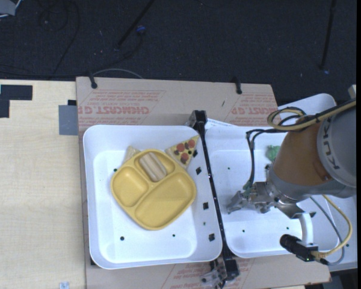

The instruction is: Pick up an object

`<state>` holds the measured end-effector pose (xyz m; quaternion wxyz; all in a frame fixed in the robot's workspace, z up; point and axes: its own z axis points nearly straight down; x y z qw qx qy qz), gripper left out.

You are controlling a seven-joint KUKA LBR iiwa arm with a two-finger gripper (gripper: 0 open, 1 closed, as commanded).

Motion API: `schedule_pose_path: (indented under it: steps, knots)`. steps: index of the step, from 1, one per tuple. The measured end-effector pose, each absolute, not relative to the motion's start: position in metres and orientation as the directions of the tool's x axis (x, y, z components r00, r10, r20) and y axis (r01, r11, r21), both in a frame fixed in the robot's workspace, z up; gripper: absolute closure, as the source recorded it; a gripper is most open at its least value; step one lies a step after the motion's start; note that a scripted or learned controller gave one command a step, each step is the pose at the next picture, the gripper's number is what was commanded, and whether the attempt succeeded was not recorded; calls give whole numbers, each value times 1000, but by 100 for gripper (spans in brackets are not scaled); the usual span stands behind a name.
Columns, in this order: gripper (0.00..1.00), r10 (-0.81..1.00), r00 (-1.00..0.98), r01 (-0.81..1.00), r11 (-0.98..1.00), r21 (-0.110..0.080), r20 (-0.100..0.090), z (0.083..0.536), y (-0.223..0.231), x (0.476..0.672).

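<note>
Yellow tray (155, 194): a three-compartment plastic tray lies in the left bin (102, 233), a tan ridged piece in its upper compartment
Pizza slice (185, 149): toy wedge just beyond the tray, near the divider (207, 179) between the bins
Gripper (237, 202): low in the right bin (253, 245), near its left side; whether the fingers are open or closed cannot be told
Arm (307, 161): grey with orange band, reaching in from the right
Green item (272, 153): partly hidden behind the arm, at the right bin's far side

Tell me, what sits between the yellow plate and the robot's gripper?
In the camera view, the black divider where both bins meet lies between the yellow plate and the gripper, then bare white bin floor.
</note>
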<state>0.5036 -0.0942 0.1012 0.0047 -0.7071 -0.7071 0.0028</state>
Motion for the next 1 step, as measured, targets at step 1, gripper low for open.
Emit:
schedule_pose_path:
  steps: [1]
  knots:
    - [100, 1000, 5, 1000, -5, -8, 2, 114, -96, 505]
